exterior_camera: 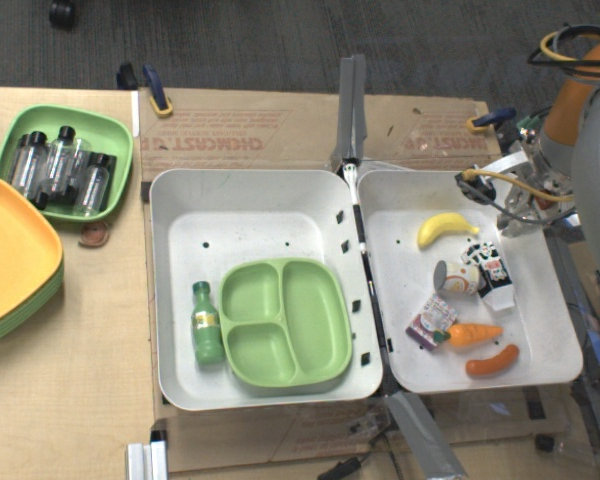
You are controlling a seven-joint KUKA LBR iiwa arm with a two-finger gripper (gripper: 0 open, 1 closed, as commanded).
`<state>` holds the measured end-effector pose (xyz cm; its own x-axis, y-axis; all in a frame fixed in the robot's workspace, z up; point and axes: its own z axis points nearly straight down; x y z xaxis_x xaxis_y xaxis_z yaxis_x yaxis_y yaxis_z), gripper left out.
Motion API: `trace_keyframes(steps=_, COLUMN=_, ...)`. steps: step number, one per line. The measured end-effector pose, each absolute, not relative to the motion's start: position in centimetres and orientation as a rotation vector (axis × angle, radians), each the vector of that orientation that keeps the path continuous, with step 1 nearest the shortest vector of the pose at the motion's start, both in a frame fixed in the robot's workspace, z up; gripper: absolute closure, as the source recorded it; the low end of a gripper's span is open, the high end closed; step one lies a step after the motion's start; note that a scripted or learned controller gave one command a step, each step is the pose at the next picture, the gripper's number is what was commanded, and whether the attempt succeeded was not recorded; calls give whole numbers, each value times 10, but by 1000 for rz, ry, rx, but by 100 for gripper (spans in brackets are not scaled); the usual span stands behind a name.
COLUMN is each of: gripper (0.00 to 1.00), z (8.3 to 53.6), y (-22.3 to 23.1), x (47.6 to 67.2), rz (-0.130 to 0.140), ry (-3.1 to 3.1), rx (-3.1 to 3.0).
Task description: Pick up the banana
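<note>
Cardboard covers the bench under two white bins: off to the left sits a stack of orange plates (15, 258) and a green tray of bottles (65, 163), then the left bin (175, 203) holds a green bottle (207, 323) beside a green divided plate (285, 321). Across the divider, the right bin (390, 268) has the banana (445, 229) lying alone in its upper part, long axis roughly left-to-right, above a cluster of a small carton (494, 273), a carrot (472, 335) and a sausage (492, 360). The gripper (515, 203) hangs at the bin's upper right rim, so the banana lies just left and slightly below it, and I cannot tell how it is set.
</note>
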<state>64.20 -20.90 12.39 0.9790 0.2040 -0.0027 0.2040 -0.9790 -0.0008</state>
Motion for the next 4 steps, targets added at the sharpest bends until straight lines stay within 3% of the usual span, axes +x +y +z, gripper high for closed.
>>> trace_keyframes(steps=1, gripper=100, z=194, y=-223, x=615, rz=3, ry=-735, rx=-3054)
trace_keyframes(steps=2, gripper=100, z=182, y=-106, x=638, rz=5, ry=-312, rx=-3125)
trace_keyframes(steps=3, gripper=100, z=127, y=-93, x=615, rz=7, ry=-904, rx=-3006)
trace_keyframes(steps=4, gripper=100, z=201, y=-125, x=616, rz=6, ry=-319, rx=-3126)
